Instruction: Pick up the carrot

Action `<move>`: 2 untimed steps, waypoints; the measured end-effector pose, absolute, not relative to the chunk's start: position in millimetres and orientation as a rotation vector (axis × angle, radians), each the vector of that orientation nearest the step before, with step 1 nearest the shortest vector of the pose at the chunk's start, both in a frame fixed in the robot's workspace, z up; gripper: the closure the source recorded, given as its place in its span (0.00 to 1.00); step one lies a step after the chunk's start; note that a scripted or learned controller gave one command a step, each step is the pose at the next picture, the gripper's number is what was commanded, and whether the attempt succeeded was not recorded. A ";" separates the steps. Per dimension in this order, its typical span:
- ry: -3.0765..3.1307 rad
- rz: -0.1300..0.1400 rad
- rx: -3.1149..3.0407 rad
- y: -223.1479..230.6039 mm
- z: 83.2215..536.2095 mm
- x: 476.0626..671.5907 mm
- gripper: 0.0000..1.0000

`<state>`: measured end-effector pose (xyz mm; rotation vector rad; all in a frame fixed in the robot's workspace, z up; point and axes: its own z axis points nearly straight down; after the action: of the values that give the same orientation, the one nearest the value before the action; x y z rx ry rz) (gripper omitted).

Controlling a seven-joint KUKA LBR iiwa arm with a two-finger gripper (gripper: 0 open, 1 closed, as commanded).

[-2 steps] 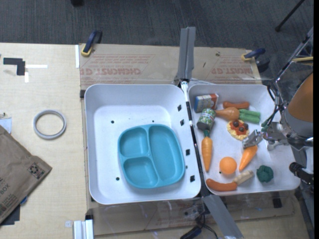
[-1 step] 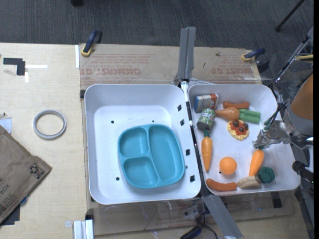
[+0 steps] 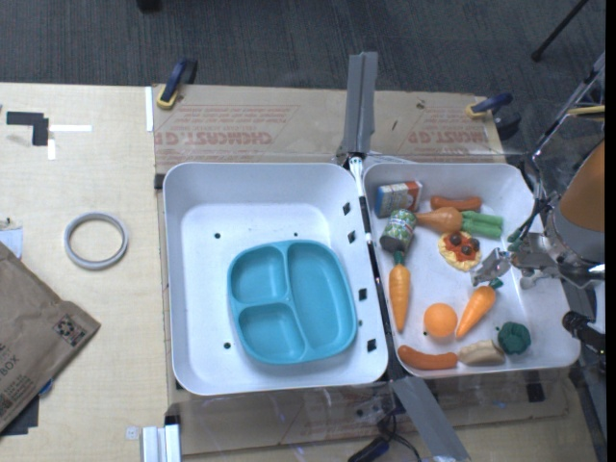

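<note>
Camera view: gripper (image 3: pixel 497 268), whose state I cannot tell, hovers just above the right-hand carrot (image 3: pixel 476 310) beside the orange (image 3: pixel 440 320); best to straddle its thick middle.

— Carrot?
— Orange carrot (image 3: pixel 476 310), green top, lain tilted just below gripper (image 3: pixel 497 265), top nearest the jaws.
— Another?
— Second carrot (image 3: pixel 399 295) seen upright, well left of them.

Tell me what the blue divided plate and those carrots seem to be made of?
The blue plate looks like moulded plastic, smooth and matte, one even colour. The two carrots seem to be toy plastic: uniform orange, slight sheen, tidy green tops. Possibly rubbery; hard to tell.
</note>
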<state>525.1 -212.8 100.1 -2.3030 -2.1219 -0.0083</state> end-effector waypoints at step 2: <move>-2.476 -0.001 -1.936 -207.5 100.5 501.7 1.00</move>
<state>501.7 -207.5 100.5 -1.9356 -2.4762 -0.0014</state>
